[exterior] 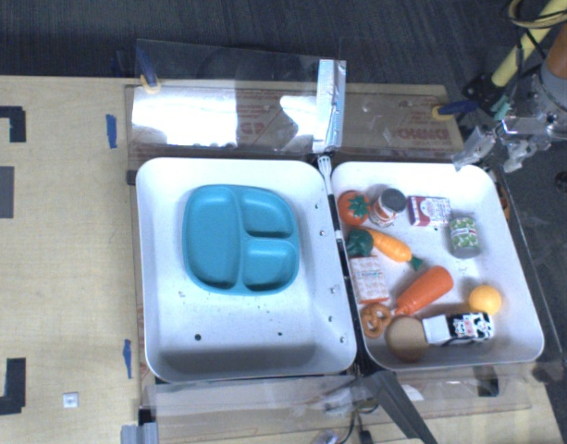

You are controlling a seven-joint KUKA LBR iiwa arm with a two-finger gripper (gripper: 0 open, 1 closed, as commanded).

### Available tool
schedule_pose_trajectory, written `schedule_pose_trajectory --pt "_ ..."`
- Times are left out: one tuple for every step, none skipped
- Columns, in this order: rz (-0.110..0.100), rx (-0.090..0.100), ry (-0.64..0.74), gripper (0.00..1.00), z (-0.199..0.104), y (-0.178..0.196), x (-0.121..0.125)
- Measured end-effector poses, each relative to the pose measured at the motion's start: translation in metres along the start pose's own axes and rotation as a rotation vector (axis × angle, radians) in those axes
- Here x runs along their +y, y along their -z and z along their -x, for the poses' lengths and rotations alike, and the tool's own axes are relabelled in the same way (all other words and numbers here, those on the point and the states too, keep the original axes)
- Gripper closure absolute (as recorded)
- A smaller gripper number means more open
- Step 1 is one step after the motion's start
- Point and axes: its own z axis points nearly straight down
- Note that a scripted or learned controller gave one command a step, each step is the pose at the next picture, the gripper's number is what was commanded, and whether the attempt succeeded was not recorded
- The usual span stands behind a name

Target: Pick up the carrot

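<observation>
The robot's end shows as a cluster of grey and silver metal parts (514,137), small and blocky. Yellow cable (540,6) loops above it, a yellow tube runs beside it, and a dab of blue sits at its left.

Scene is viewed from a single fixed camera mounted above the bench (52,248), looking down at a slant. Both white bins are taken in whole: left bin (163,331) near frame centre, right bin (519,326) toward the right edge. Far side of the bench is placed at the top of frame, with dark floor (265,17) seen beyond it. Moderate distance is kept; small items are resolved, fine detail is not. Arm hardware (519,132) is caught at upper right.
</observation>
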Motion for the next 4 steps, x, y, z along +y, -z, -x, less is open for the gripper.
schedule_pose_trajectory --pt "0.009 -0.003 0.072 0.0 -0.041 -0.108 0.012" --pt "0.002 0.0 0.076 0.0 -0.09 -0.105 -0.066" --pt "0.024 -0.01 0.281 0.0 -0.099 -0.145 -0.117" --pt "0.024 -0.012 0.465 0.0 -0.093 -0.146 -0.107"
